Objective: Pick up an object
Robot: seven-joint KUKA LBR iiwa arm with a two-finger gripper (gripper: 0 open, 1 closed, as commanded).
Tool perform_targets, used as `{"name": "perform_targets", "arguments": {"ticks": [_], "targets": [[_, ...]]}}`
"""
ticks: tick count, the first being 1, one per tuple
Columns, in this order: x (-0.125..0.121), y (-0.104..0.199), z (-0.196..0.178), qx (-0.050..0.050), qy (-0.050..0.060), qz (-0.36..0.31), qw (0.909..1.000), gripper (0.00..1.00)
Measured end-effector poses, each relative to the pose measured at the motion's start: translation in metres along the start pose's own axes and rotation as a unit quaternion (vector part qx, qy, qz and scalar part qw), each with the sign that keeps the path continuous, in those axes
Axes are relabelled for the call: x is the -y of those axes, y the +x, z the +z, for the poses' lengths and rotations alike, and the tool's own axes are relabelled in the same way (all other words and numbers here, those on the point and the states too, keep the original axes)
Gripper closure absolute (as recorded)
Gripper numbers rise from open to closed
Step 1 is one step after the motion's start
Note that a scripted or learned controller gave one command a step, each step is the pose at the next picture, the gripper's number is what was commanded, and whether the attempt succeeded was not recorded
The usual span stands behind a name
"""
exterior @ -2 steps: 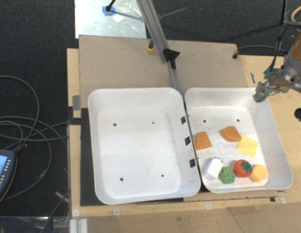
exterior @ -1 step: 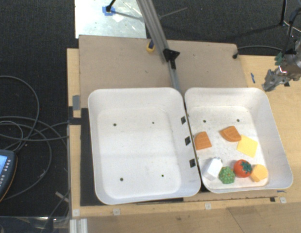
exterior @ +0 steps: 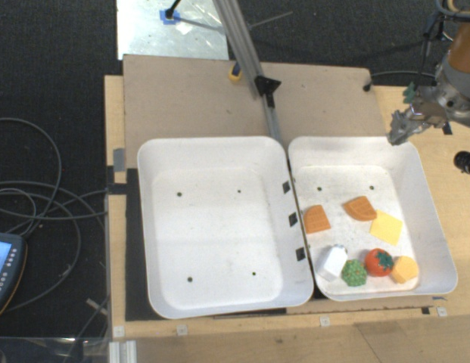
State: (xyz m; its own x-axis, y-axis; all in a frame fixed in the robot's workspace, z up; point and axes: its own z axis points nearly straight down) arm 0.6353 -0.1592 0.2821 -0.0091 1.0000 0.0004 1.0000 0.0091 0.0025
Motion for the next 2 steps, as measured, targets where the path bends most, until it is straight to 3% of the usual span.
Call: {"name": "perform_targets", "arguments": {"ticks": [2], "targets": [[-0.018,0.103,0.004,-0.001,0.0,-0.001,1.0,1.0]]}}
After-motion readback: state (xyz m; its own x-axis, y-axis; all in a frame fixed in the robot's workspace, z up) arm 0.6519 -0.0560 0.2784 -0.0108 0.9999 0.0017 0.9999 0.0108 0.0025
